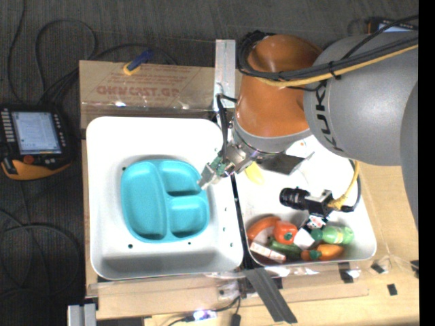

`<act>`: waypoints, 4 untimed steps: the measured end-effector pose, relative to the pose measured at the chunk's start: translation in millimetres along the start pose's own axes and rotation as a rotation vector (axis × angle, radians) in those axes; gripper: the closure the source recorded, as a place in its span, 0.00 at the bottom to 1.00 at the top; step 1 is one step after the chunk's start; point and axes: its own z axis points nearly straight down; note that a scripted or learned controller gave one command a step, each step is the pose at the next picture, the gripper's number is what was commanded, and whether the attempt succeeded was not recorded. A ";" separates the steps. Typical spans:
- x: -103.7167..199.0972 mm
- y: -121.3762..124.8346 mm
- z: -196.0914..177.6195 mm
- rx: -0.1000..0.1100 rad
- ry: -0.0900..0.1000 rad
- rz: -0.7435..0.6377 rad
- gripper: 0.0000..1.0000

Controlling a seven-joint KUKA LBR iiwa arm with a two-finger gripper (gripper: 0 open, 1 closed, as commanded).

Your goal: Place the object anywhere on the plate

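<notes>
grey arm [367,94] reads "ku"; claw [208,175] over teal plate [164,199], grip state unclear.

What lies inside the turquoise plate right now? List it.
The turquoise plate shows three bare compartments with nothing resting in them. The gripper hangs over its right rim, hiding a bit of that edge.

grey arm reaches from the right — gripper [209,175] angled down-left.

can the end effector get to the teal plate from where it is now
Probably yes. The end effector hangs at the right rim of the teal plate in the left bin, and nothing lies between them; the plate's compartments look bare.
</notes>
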 end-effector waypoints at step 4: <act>-40.4 -17.3 -54.6 -0.001 -0.001 -0.528 1.00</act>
